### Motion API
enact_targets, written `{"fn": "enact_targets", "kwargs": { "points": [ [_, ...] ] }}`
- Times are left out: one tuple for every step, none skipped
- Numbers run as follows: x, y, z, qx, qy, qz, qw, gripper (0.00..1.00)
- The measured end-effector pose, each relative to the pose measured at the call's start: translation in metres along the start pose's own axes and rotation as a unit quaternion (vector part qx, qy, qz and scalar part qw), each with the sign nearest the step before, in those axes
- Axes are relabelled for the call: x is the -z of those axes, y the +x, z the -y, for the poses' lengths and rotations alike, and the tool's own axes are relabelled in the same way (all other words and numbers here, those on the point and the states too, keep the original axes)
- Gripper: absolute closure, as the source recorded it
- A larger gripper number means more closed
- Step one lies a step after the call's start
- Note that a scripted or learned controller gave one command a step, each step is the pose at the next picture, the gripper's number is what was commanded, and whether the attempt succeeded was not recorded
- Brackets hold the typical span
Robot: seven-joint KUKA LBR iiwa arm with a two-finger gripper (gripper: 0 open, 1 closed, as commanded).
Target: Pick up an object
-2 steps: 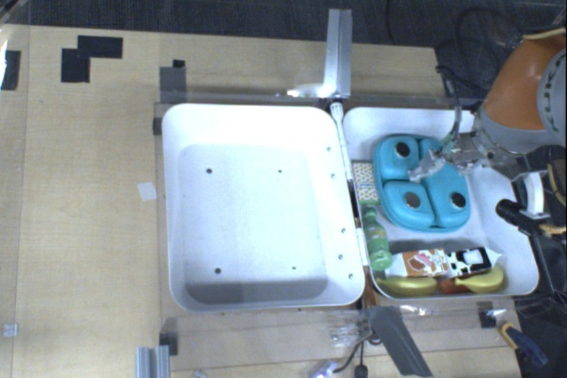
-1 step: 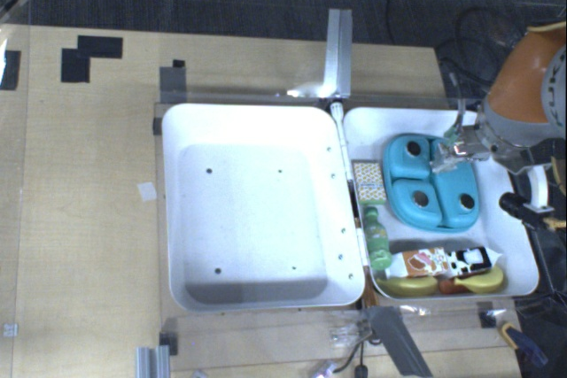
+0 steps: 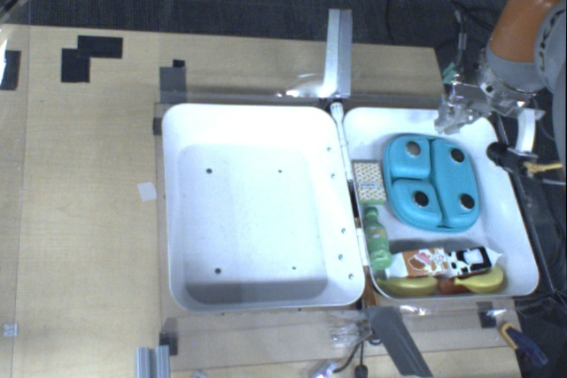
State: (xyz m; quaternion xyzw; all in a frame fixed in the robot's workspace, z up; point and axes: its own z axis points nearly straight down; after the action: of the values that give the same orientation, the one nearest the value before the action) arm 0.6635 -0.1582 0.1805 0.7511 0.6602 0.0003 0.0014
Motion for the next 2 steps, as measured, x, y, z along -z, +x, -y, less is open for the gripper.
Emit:
{"fn": "enact_targets", "kwargs": {
  "points": [
    [0.065,0.051,0.001,-0.064,0.000,0.000,0.9980,1.00],
    [-0.031,0.074,0.006,0.082,0.001,-0.001,0.9967,1.00]
  ]
}}
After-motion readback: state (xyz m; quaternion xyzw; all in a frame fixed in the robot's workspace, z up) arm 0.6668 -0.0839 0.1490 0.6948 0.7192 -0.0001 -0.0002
